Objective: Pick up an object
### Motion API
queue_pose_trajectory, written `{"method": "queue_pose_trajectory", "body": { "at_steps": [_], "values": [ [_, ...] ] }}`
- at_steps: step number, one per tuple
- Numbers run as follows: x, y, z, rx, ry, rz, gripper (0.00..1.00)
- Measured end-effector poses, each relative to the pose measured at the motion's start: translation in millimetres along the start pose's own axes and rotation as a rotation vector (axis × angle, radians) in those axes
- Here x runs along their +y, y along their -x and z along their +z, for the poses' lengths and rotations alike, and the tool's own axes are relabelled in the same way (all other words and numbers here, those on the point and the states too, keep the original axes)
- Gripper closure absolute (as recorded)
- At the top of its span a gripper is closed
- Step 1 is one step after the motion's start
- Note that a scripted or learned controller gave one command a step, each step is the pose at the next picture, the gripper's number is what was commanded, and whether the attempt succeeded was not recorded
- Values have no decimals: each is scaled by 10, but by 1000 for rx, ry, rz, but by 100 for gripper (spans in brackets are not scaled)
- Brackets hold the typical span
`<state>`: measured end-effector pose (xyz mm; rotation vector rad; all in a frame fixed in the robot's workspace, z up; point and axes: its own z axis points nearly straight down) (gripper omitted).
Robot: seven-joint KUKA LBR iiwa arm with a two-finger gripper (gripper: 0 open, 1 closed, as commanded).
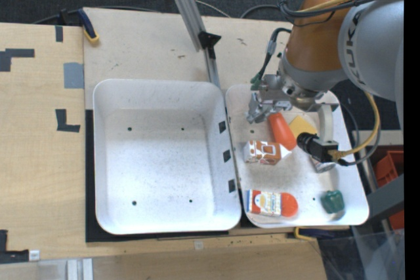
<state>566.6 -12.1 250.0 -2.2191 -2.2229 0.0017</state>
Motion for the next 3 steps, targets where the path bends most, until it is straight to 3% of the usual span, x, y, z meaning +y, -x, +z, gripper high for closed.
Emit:
{"method": "queue_pose_trajectory", "body": {
  "at_steps": [2, 3],
  "values": [
    [-501, -853, 74, 0, -4, -3, 100],
    [-489, -833, 69, 0, -1, 0, 0]
  ]
}}
